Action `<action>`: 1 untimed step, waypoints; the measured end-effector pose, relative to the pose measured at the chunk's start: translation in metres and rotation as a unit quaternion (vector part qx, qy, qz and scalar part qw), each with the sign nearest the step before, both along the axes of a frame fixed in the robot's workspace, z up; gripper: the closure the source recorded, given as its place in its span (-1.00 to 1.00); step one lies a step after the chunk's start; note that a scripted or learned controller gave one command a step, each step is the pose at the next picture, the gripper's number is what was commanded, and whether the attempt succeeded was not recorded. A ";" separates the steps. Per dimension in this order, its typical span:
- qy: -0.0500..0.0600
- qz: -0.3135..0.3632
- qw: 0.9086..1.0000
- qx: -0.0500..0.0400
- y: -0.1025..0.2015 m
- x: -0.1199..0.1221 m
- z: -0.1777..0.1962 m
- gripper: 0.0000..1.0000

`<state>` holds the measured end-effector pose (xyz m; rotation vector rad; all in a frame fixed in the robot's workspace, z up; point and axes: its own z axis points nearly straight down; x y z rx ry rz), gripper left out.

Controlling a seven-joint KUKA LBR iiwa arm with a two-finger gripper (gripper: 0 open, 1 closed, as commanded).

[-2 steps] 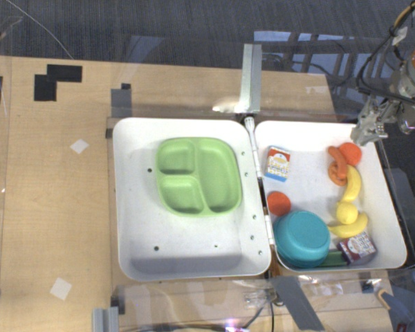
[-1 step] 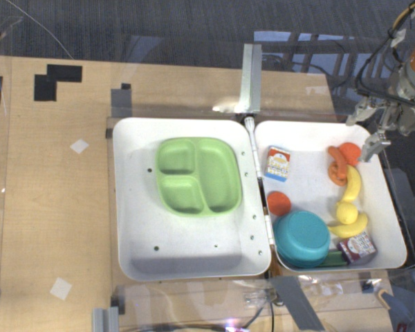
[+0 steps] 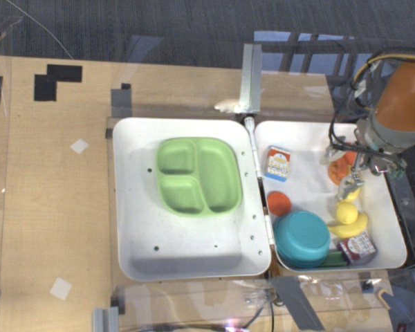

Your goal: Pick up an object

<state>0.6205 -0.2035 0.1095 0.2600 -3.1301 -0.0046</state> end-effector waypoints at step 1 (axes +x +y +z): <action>-0.008 -0.009 1.000 -0.002 0.013 -0.045 -0.020 -1.00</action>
